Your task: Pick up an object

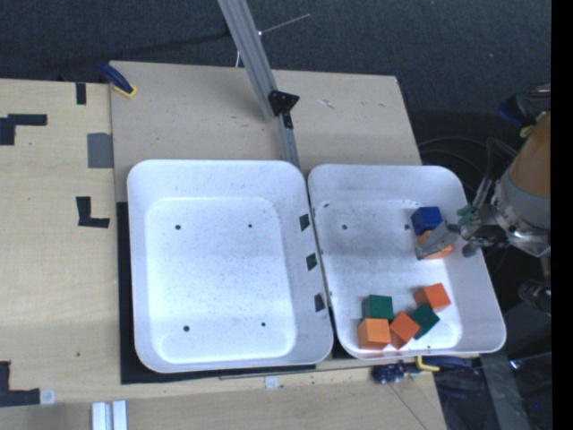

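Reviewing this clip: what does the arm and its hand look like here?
At the right edge, the arm shows a grey wrist section under an orange band. Its hand is small, grey and metallic, and thin dark cables run alongside the wrist.

two white bins [219,173], about six blocks [426,217]

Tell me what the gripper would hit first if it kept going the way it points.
The gripper points left into the right bin. A small orange block sits right at its tip, with a blue block just beyond; depth is unclear.
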Robot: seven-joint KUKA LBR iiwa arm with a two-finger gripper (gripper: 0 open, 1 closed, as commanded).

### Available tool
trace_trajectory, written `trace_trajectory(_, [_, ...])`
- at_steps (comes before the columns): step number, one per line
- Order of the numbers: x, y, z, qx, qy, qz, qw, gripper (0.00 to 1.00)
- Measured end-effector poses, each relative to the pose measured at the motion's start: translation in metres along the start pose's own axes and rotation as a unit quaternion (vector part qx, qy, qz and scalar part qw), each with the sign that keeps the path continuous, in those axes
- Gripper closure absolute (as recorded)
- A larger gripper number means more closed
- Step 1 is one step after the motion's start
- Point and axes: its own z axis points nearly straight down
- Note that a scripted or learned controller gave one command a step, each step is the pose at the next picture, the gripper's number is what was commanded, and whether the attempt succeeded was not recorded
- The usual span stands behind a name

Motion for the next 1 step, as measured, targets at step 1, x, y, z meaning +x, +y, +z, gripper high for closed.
trace_trajectory(1, [-0.0001,0.0000,0.0000,0.000,0.000,0.000,1.0000,0.00])
